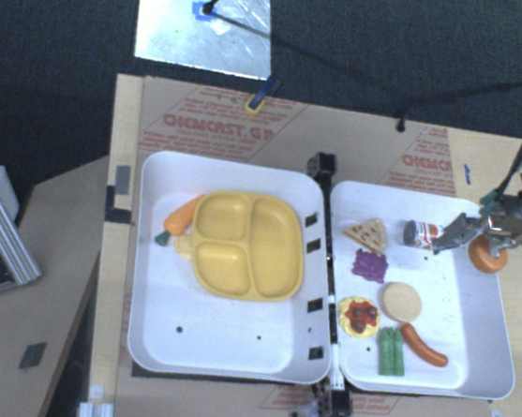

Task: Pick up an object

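the gripper (453, 233) sits at the upper right of the frame over the right bin (489, 316); whether its fingers are apart or together cannot be told from this angle. just left of its tip lies a small can (419, 234) on its side, grey metal with a red label, touching or almost touching the tip. an orange round piece (488, 258) lies just below the wrist. further left are a pizza slice (367, 234) and a purple cluster (369, 264). lower in that bin lie a pale bun (402, 301), a sausage (423, 346) and a green bundle (391, 352). the left bin (151, 331) holds a yellow divided tray (242, 245) and a carrot (181, 216).
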Controlling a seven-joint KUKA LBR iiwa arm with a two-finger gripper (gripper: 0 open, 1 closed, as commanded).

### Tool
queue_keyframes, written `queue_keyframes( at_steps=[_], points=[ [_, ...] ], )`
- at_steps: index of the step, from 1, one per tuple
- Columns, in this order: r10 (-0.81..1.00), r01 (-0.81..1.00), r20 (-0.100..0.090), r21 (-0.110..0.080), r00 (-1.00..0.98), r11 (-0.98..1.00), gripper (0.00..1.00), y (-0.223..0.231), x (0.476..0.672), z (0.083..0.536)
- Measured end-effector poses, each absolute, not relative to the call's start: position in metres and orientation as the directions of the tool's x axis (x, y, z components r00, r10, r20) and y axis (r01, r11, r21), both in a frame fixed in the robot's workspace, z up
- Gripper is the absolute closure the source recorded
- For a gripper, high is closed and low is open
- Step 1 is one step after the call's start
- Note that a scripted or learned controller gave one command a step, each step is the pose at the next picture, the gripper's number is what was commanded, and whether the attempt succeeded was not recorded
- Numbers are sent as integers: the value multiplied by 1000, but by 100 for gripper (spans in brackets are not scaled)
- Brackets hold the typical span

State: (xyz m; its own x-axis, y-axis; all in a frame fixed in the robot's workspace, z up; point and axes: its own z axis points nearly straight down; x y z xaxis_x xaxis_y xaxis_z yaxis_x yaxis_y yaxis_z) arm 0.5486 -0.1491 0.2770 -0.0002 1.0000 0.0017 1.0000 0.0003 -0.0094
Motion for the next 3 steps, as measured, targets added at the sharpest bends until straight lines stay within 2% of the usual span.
queue_keyframes(
  at_steps=[1, 3],
  points=[
    [1000, 1000, 0, 1, -3, 3, 0, -149, 550, 283],
    [1000, 1000, 0, -2, -1, 1, 0, -146, 551, 197]
  ],
)
